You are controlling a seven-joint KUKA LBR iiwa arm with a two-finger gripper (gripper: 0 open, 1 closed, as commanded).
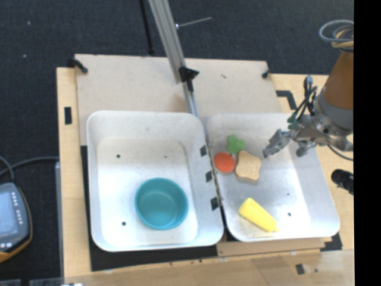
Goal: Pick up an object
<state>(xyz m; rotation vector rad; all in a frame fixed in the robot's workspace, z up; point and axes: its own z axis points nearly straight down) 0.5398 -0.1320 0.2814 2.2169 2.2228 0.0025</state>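
Over right bin (309,213) | jaws (288,143) apart, seemingly holding nothing | tan block (248,166) nearby

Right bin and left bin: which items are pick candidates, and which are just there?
Candidates, right bin: green piece, red piece, tan piece, yellow piece; gripper above them.
Lying about: teal bowl, left bin.

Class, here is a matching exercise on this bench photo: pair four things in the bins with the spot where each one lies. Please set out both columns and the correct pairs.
Things:
1. teal bowl
2. yellow piece
3. green piece
4. gripper

Places:
A. over the right bin's far right part
B. left bin
C. right bin, near edge
D. right bin, just behind the red piece

Pairs: 1-B, 2-C, 3-D, 4-A
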